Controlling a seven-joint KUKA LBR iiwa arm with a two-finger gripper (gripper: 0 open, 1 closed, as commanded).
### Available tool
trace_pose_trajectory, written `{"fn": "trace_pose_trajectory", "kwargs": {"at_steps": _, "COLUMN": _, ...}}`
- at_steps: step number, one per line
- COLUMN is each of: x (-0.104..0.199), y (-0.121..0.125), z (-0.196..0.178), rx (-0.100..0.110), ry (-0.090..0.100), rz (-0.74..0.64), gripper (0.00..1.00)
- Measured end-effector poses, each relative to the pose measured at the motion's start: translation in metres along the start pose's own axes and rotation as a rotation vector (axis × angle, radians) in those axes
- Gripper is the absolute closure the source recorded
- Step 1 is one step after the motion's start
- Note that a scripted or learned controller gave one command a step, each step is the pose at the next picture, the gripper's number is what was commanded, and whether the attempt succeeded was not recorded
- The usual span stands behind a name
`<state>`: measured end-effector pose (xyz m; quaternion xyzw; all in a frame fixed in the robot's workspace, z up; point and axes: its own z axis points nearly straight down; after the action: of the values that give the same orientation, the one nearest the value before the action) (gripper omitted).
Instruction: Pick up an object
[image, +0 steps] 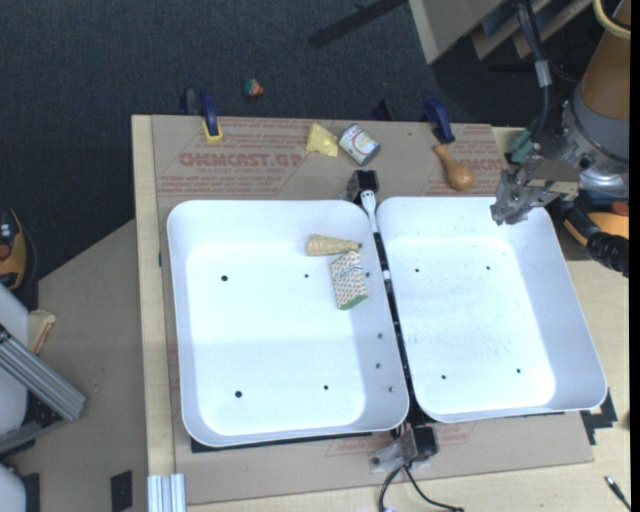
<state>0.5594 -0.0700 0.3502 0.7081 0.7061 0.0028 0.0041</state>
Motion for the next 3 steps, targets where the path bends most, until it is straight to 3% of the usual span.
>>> {"fn": "trace_pose_trajectory", "kwargs": {"at_steps": 1, "x": 0.051, "y": 0.031, "z": -0.120, "rx": -0.009, "ry": 0.002, "rz": -0.009, "gripper": 1.00}}
{"fn": "trace_pose_trajectory", "kwargs": {"at_steps": 2, "x": 0.132, "y": 0.105, "z": 0.003, "rx": 0.018, "ry": 0.003, "rz": -0.011, "gripper": 1.00}}
{"fn": "trace_pose_trajectory", "kwargs": {"at_steps": 3, "x": 0.204, "y": 0.095, "z": 0.079, "rx": 0.019, "ry": 0.003, "rz": -0.010, "gripper": 1.00}}
